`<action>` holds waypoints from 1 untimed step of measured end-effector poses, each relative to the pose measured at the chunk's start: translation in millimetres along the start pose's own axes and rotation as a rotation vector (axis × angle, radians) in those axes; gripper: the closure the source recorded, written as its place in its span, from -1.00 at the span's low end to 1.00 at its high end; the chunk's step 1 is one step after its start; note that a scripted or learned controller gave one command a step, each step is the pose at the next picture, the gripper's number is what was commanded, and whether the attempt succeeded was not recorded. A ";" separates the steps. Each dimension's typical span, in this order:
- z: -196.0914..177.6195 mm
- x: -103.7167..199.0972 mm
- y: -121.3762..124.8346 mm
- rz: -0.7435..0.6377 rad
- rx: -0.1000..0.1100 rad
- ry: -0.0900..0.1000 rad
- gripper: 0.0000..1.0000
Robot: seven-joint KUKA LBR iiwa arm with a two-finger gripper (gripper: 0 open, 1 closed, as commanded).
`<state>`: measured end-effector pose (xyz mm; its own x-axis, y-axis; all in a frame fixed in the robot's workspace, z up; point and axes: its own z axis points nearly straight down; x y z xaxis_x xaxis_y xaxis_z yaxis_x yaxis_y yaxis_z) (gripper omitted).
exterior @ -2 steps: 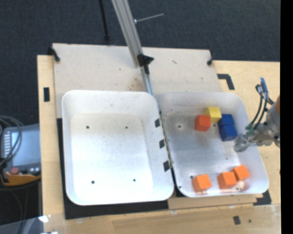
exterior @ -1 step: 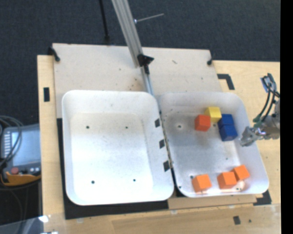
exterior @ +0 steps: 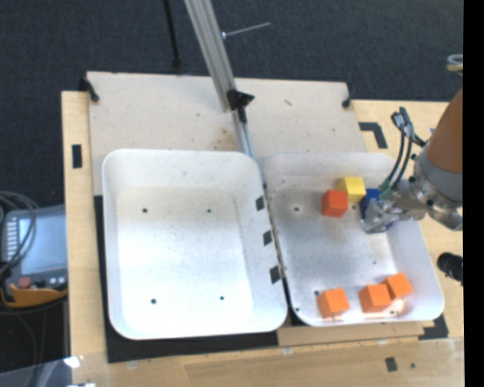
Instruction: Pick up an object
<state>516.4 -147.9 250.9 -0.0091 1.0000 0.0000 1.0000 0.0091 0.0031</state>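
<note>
Desk (exterior: pixel 77 216) carries two white bins. Hand (exterior: pixel 373 218) sits low in right bin (exterior: pixel 411 256) beside a blue block (exterior: pixel 370 197), seemingly positioned for grasping; finger state cannot be told.

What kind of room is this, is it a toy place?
Probably a robot lab, not a toy place. A robot arm reaches over two white bins on a wooden bench, coloured blocks lie in the right bin, and a control pad with cables sits beside it.
</note>
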 end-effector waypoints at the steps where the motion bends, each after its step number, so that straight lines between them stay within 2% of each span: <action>1: 11.7 47.9 19.5 0.003 0.004 0.000 1.00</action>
<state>535.4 -99.8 239.3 -0.0065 1.0000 0.0000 1.0000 0.0065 -0.0005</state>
